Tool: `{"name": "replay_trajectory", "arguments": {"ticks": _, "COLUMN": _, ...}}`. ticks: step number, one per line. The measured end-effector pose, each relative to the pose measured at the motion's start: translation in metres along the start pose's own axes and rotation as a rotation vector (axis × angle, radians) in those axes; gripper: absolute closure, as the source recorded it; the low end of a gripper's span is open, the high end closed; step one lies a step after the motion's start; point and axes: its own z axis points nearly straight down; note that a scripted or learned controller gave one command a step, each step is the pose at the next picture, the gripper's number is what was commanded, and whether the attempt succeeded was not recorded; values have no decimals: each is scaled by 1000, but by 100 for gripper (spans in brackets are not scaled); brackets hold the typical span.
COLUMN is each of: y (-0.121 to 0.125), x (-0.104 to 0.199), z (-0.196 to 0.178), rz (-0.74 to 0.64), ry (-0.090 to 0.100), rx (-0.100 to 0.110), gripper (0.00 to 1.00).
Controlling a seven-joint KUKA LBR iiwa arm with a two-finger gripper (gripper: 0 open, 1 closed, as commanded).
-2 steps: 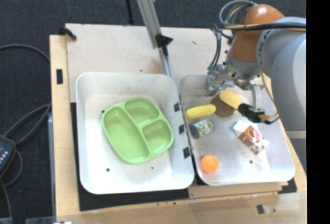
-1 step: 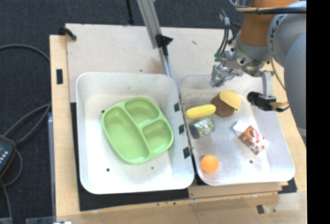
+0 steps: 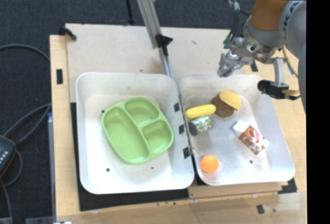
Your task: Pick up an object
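— So where is the two-finger gripper point(image 3: 227, 67) right now?

— Upper right of the frame, hanging over the back rim of the right-hand shallow white bin point(image 3: 268, 166). Nothing sits between its tips; whether they are spread or closed, I cannot tell from this angle.

— What lies closest to it?

— Just below it in the frame, a rounded brown-and-yellow toy bun point(image 3: 227, 103), touching a yellow plastic banana-shaped piece point(image 3: 200, 111) on its left. Beneath the banana, right against it, lies a small greenish can on its side point(image 3: 201, 124).

— Which would you go for?

— Probably the bun. It looks light and rigid, likely hollow plastic, so it should not crush, but its domed top could slip out of a shallow pinch. I would close across its middle, low on the sides.

— And the others?

— A small red-and-white carton point(image 3: 251, 137) lies alone at the right of that bin, well apart from the rest. It looks light, with flat faces that give good purchase, though thin card may dent. An orange ball point(image 3: 209, 164) sits near the lower edge, smooth and apt to roll away if nudged off centre.

— Anything in the left bin?

— A light green divided plastic tray point(image 3: 136, 129), wide and flat, resting in the left-hand white bin point(image 3: 90, 166). Only its rim offers a hold, so I judge it a poor choice.
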Motion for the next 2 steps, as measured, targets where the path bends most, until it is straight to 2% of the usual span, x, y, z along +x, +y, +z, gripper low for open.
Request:
{"name": "replay_trajectory", "arguments": {"ticks": 1, "y": 2, "x": -2, "z": -55, "rz": -1, "ry": 0, "rx": -1, "gripper": 100}}
{"name": "replay_trajectory", "arguments": {"ticks": 2, "y": -16, "x": 50, "z": -41, "rz": -2, "ry": 2, "rx": 7, "gripper": 100}}
